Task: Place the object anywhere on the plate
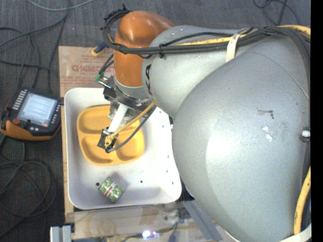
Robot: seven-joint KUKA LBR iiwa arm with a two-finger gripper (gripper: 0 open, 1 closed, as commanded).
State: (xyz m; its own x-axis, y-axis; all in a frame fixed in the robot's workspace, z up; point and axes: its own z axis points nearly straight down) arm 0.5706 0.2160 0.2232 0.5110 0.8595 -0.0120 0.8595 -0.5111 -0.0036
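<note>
A yellow plate (90,130) with divided sections lies in the left white bin (73,185), toward its far side. A small green and white object (111,189) rests on the bin floor near the front wall, just in front of the plate and apart from it. My gripper (120,109) hangs below the orange wrist band, over the plate's middle and right part. The wrist body hides its tips. Nothing can be seen held in it.
The arm's big grey body covers the right side of the view and whatever lies beneath it. An orange teach pendant (31,114) sits on the floor left of the bin. Cardboard (75,67) lies under the bin's far edge.
</note>
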